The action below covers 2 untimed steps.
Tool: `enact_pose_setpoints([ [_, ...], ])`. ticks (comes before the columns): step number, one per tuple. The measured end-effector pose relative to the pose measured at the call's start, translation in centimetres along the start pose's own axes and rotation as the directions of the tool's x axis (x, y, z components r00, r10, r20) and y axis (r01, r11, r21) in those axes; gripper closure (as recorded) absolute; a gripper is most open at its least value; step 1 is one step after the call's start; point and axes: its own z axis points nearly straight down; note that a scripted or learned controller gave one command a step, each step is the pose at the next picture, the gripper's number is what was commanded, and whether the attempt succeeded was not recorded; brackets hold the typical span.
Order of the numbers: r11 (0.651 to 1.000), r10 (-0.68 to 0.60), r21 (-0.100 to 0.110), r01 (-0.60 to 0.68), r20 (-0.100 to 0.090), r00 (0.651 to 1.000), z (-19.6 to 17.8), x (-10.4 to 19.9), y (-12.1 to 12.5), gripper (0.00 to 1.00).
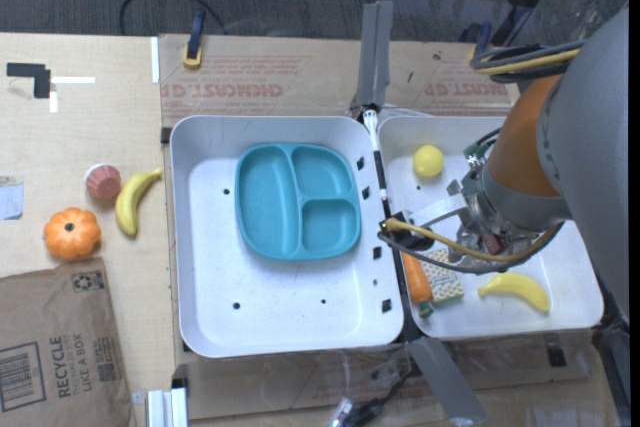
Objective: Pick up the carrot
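The carrot [417, 280] is orange and lies in the right bin [580, 310], close against the bin's left wall near the front. My gripper [468, 233] hangs over the middle of the same bin, under the grey arm and orange band. It is just right of and behind the carrot. The wrist and a looping yellow cable [440, 245] hide the gripper's tip, and nothing shows the carrot lifted off the bin floor.
A patterned flat piece [447, 285] lies right beside the carrot. A banana [515, 292] and a yellow lemon [428, 161] share the right bin. The left bin [200, 305] holds a blue divided plate [298, 200]. A small pumpkin [72, 233], another banana [135, 200] and a pink item [103, 182] sit on the bench at left.
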Motion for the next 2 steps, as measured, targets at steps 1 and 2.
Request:
enact_pose_setpoints([
  [1,1.000,-0.002,-0.001,0.002,-0.002,1.000,-0.68,0.10,-0.28,1.00],
  [2,1.000,0.003,-0.001,-0.003,-0.003,1.000,-1.20,-0.04,0.45,1.00],
])
